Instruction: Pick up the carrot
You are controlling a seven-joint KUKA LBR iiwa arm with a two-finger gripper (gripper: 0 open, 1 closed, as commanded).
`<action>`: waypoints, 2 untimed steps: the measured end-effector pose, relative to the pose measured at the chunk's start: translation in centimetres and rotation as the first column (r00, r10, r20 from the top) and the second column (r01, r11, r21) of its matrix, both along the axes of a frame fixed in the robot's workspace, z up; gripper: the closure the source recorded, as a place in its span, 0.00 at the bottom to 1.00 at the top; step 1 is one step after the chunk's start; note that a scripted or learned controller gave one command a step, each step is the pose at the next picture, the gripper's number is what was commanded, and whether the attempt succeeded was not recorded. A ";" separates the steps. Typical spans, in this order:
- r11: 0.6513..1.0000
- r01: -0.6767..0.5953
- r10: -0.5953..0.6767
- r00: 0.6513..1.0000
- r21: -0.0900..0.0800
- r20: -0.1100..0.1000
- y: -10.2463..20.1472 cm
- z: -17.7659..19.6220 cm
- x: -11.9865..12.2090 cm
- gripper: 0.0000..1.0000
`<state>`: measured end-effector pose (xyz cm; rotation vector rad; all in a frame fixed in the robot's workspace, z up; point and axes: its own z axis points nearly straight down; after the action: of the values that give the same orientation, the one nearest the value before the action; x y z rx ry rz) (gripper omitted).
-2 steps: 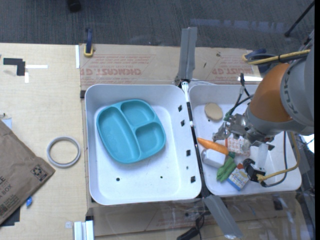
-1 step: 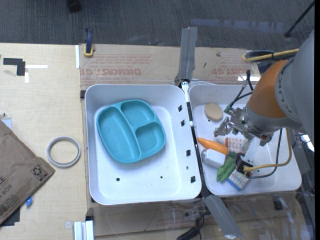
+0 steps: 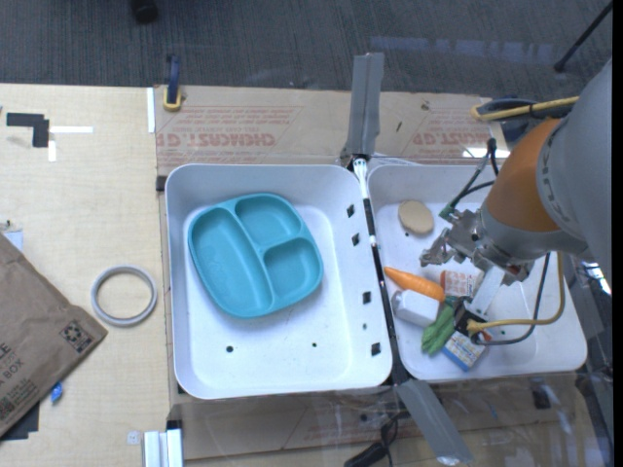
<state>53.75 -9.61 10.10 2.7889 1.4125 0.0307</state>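
The carrot (image 3: 414, 282) is orange and lies flat in the right bin (image 3: 545, 358), near its left wall, pointing left. My gripper (image 3: 440, 252) hangs just above and to the right of the carrot's thick end, close to it. Nothing shows in its grasp. The grey arm with its orange band (image 3: 524, 191) reaches in from the right and hides part of the bin's right half.
Around the carrot lie a tan round piece (image 3: 417, 218), a red and white can (image 3: 458, 282), a white object (image 3: 414, 308), a green item (image 3: 440, 327) and a blue box (image 3: 465, 350). The left bin (image 3: 195, 358) holds a blue divided plate (image 3: 254, 254). A tape ring (image 3: 124, 294) lies on the bench.
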 end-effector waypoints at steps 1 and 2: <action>0.950 -0.311 0.311 0.950 -0.010 -0.002 0.0 0.0 -1.9 0.00; 0.662 -0.749 0.749 0.662 -0.017 -0.018 -0.6 0.0 -2.6 0.00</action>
<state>51.10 -10.19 10.08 1.9575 2.4289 0.0082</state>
